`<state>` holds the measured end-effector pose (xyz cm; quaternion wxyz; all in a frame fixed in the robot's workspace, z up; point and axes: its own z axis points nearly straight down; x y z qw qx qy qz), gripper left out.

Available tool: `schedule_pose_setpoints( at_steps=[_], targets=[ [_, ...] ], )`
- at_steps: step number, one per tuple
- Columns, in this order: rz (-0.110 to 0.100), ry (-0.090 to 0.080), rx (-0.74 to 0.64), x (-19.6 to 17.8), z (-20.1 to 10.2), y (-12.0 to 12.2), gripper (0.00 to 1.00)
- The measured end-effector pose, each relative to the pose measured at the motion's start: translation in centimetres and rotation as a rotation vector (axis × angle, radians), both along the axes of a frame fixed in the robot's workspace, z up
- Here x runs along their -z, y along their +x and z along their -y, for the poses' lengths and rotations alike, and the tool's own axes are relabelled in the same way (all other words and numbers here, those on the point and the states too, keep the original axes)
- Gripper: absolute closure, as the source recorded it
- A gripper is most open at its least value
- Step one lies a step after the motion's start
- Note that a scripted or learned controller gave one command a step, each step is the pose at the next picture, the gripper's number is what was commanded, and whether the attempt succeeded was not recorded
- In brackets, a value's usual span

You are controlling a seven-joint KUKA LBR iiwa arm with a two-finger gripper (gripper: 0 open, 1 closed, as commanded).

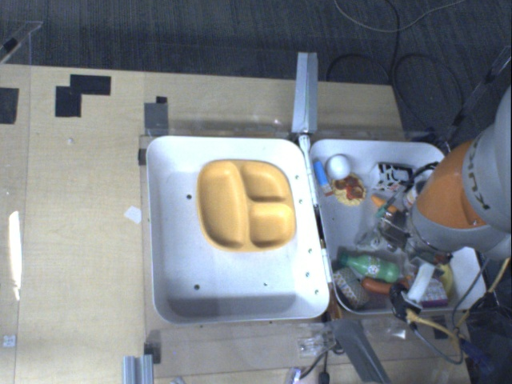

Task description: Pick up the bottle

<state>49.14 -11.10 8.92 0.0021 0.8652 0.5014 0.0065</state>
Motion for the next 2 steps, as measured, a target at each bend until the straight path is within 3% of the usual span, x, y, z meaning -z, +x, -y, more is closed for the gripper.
schedule_pose_setpoints(
  at_steps=[1,2],
  targets=[
    [-0.001,0.002,0.211,0.0,2.7,0.0,0.0],
    [-0.019,0.016,0.734,0.3,8.0,5.9,0.0]
  ],
)
